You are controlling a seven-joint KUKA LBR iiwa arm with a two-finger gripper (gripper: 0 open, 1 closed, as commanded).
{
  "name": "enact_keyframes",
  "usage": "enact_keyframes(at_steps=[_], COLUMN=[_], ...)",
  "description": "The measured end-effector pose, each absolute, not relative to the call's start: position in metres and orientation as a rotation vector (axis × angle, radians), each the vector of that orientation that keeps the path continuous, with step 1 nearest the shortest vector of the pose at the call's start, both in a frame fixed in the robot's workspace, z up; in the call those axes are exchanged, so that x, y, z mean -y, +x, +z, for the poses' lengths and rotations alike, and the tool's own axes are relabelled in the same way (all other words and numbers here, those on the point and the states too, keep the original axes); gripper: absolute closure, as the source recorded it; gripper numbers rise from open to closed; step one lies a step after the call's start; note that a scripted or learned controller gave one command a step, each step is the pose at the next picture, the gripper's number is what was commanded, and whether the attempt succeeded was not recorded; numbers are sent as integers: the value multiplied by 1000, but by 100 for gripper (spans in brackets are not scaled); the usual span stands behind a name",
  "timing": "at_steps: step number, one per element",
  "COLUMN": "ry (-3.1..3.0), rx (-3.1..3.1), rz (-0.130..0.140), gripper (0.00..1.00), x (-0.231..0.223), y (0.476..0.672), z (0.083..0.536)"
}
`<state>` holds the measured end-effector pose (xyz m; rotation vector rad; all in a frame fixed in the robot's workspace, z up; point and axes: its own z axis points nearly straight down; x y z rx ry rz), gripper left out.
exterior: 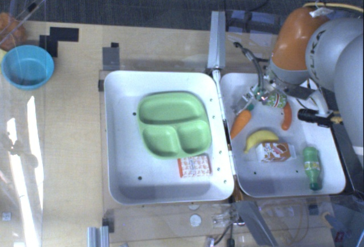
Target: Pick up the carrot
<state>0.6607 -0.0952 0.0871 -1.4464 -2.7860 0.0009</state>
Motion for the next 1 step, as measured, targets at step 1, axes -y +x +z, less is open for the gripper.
enact_keyframes(at_steps=[1], ry=[-1450], rx=[2802], rz=[-11], gripper=[100], x=[93], y=[665], z=[103])
